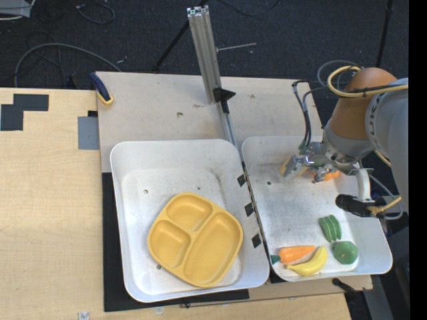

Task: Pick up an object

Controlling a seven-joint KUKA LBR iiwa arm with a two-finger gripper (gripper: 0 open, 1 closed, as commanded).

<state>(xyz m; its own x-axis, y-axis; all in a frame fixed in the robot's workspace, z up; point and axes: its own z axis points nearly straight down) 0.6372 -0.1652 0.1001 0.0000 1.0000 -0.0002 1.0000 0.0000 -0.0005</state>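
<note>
The surface (153, 105) carries 2 shallow white bins side by side. The left bin (133, 159) holds a yellow divided plate (195, 239) with 3 compartments, lying toward the bin's 5 o'clock part and tilted at an angle to the bin walls. A grey metal post (205, 52) rises from the surface at 12 o'clock, above the seam between the bins. The right bin (287, 212) holds a cluster of toy foods toward its 5 o'clock corner: an orange carrot (296, 253) touching a yellow banana (311, 263) just below it, a green cucumber-like piece (329, 227) at 1 o'clock from them, and a round green fruit (345, 252) just beside the banana's right end. The gripper (308, 165) sits low over the right bin at its 1 o'clock part, well apart from the cluster, with the grey arm (390, 125) and its orange band (357, 105) behind it. A small orange object (327, 175) shows right at the jaws, but whether they are open, closed or gripping it cannot be told.
</note>
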